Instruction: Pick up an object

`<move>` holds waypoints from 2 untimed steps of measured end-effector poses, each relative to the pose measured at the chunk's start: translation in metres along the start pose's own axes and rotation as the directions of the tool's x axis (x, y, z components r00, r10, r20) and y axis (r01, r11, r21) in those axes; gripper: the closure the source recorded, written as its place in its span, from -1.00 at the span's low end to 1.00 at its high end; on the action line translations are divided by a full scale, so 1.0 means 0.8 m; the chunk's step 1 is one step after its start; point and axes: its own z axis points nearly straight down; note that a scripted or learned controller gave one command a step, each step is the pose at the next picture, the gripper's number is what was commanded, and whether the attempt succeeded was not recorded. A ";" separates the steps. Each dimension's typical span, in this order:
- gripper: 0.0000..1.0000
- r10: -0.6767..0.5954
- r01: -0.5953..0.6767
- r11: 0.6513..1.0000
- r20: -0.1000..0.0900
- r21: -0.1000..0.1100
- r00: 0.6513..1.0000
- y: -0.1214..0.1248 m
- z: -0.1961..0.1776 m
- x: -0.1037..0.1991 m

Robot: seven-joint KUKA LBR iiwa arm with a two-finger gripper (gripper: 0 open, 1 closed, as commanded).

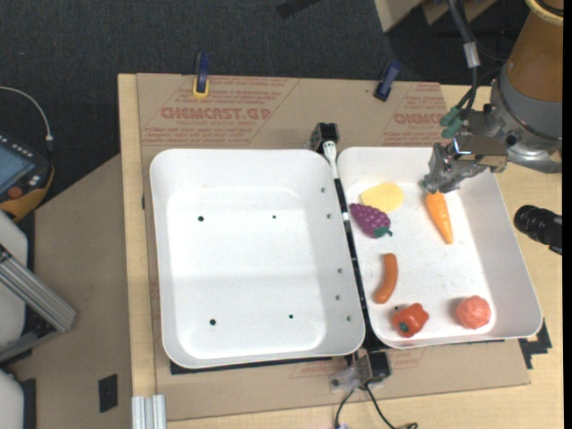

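A red pepper sits at the front of the right bin, closest to us; just beside it, toward the right, is a round red tomato; the two are near each other but not touching. A little farther back lies a sausage, long and orange-red, with one end pointing toward the pepper. Behind the sausage is a bunch of purple grapes, close to the wall between the two bins; a yellow piece of cheese is right behind the grapes and seems to touch them. To the right of the cheese lies a carrot, orange, with its thin end pointing to the front.

The gripper hangs at the back of the right bin, right at the thick end of the carrot (it looks very close, maybe touching); I cannot tell if the gripper is squeezed together or spread apart, and nothing can be seen held in it. The grey arm comes in from the right, with its orange band up near the corner.

The left bin is white with small dark dots on its floor. Both bins rest on a brown board; a yellow and blue clamp holds the board's back edge.
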 end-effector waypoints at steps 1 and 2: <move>1.00 0.000 0.000 1.000 0.001 -0.002 1.000 0.001 -0.013 0.000; 1.00 -0.001 0.001 1.000 0.002 -0.005 1.000 0.002 -0.025 0.000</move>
